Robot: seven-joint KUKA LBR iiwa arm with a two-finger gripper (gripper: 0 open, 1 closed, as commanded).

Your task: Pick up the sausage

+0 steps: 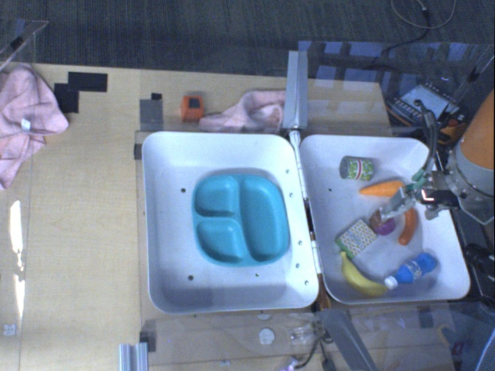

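The sausage (407, 227) is a short reddish-orange link lying almost upright in the right bin (329, 207), right of centre. My gripper (398, 205) reaches in from the right and hovers just above and left of the sausage's top end, over a small purple item (383, 224). From here nothing appears held. The grey arm with its orange band (476, 141) stands at the bin's right rim.
The right bin also holds a green-labelled can (356, 168), a carrot (380, 189), a patterned box (356, 238), a banana (360, 277) and a blue bottle (411, 270). A blue divided tray (241, 218) lies in the left bin (166, 207). Pink cloths (246, 113) lie behind the bins.
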